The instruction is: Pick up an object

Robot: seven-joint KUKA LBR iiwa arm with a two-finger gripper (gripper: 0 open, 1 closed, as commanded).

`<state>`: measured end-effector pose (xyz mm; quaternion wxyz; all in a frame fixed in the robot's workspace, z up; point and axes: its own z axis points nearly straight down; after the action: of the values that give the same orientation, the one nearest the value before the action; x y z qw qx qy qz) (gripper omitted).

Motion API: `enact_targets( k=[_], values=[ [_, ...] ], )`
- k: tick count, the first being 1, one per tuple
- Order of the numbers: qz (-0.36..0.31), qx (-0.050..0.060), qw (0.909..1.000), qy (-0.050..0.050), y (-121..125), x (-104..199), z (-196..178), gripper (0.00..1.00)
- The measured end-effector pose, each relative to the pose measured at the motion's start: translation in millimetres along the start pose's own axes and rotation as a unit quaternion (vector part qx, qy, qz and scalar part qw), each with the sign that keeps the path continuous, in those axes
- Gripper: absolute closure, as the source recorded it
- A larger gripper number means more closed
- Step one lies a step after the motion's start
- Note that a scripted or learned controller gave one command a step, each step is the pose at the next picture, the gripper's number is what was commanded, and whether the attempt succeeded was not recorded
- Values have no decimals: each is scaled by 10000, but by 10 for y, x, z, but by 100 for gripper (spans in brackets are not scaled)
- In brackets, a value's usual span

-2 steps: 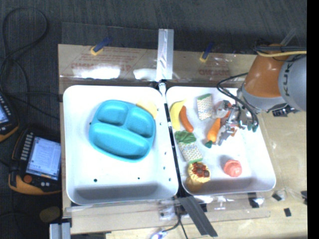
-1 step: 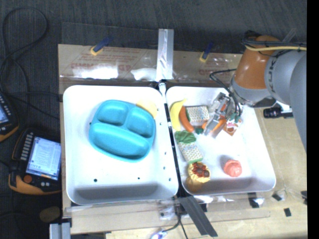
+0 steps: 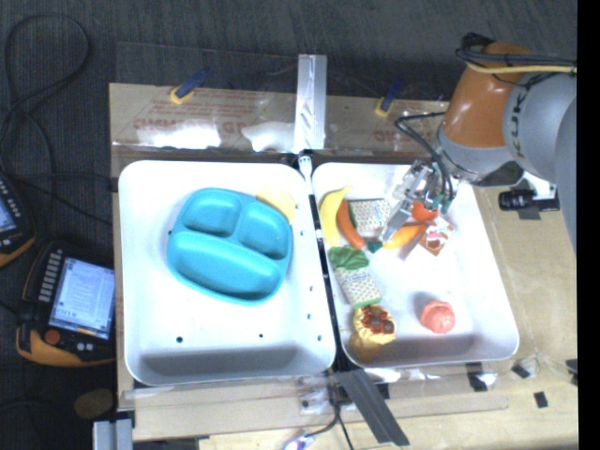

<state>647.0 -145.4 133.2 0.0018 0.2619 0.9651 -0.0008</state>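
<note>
My gripper [image 3: 405, 210] is low in the right bin [image 3: 487, 279], near its back, among a cluster of toy foods. Just under and beside it lie an orange carrot-like piece [image 3: 405, 236], a red piece [image 3: 425, 212] and a small red-and-white item [image 3: 434, 241]. A checkered waffle piece [image 3: 368, 214] sits right to its left. Further left lie a banana [image 3: 329, 216] and an orange wedge [image 3: 350, 230]. I see nothing clearly held.
Nearer the front of the right bin are a green leafy piece [image 3: 349, 258], a second checkered piece [image 3: 362, 288], a tart with red topping [image 3: 373, 323] and a pink round fruit [image 3: 437, 317]. The left bin [image 3: 150, 336] holds a blue divided plate [image 3: 230, 242] and a yellow piece [image 3: 275, 201].
</note>
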Motion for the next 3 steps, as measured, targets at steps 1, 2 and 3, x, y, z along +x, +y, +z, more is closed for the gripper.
enact_targets(
  k=[1,2,3],
  values=[
    [918,-19,9958,-40,-133,170,435,0],
    [2441,25,9697,-5,253,-35,443,0],
    [2834,-5,9590,-32,-424,54,439,0]
  ],
)
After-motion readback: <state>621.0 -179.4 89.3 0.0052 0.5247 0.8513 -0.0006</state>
